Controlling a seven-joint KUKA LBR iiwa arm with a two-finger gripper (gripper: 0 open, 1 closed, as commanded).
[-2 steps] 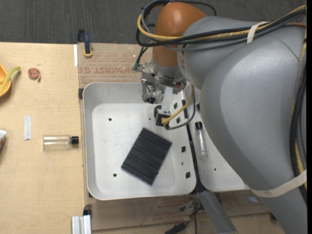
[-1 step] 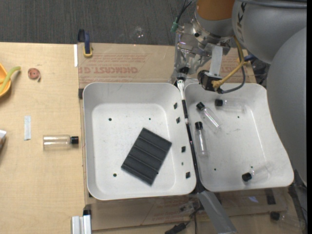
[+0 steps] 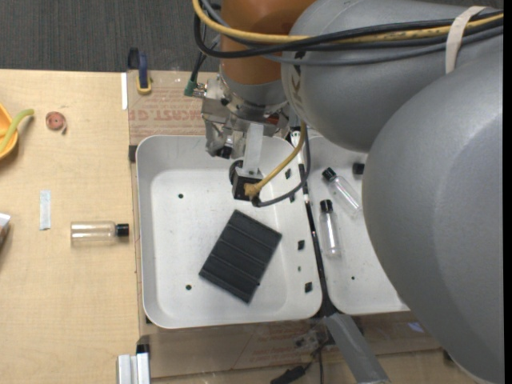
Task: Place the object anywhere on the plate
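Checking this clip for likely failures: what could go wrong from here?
The gripper hovers over the left bin, while both clear vials lie in the right bin; I see nothing held, so a placement may come up empty. A round vial could also roll off the ribbed black plate, which lies askew.

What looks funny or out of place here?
Two things. The black ribbed plate lies crooked in the left bin, its edges slanted against the bin's walls. And a clear bottle with a black cap lies on its side on the wooden bench, outside both bins.
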